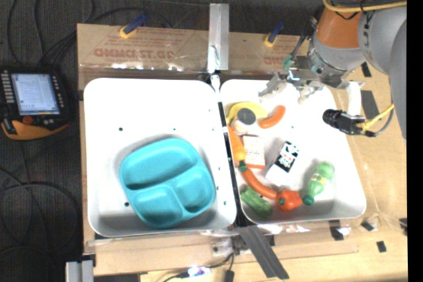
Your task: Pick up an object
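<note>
Upper right of the frame — your grey arm (370,3) with its orange band, jaws (289,86) spread and gripping nothing, poised over the top rim of the right bin (344,201). Right bin, left and lower part: yellow round piece (239,109), orange sausage-shaped piece (271,117), long orange carrot (256,183), black-and-white box (287,157), green bottle (318,180), red piece (289,201). Left bin (106,102) — you have one teal divided tray (166,181). Far left, off the tabletop: handheld control pendant (31,102).
</note>
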